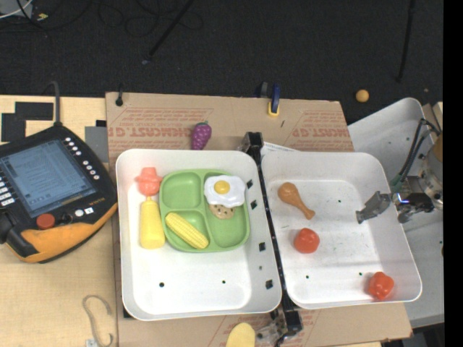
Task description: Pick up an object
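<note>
Here, in the camera view, the gripper [370, 210] hangs over the right bin's [340, 298] right side; whether its claw is spread or pressed together, I cannot tell. The tomato [306, 240] lies down-left of it, the drumstick [295, 199] further left, long axis slanting. White floor around both is bare.

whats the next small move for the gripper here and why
Probably a short slide left and toward the front of the right bin, to get above the red tomato. The gripper sits over bare bin floor near the right side with nothing between its fingers, and the tomato stands apart from the drumstick, so it looks like the easiest close target.
</note>
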Controlling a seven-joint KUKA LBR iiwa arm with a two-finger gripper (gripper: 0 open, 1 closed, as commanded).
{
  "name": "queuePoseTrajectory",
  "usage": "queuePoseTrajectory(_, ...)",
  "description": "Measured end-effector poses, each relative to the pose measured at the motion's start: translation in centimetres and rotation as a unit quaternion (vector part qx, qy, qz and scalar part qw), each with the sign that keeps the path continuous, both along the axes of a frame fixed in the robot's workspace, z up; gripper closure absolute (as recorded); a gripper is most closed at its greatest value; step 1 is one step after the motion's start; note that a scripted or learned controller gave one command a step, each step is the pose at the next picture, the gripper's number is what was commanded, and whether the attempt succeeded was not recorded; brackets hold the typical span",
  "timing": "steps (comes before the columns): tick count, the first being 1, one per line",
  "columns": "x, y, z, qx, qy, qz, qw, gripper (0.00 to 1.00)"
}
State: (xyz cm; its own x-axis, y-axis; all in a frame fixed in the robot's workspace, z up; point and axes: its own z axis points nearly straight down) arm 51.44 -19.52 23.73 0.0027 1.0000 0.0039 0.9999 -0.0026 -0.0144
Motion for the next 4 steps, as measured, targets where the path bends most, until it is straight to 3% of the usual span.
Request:
queuePoseTrajectory(1,0.2,0.0,0.6,-0.0014,-0.006,0.001,1.0,0.0)
queuePoseTrajectory(4,1.5,1.5,-15.2,-0.0011,-0.005,0.002,1.0,0.0)
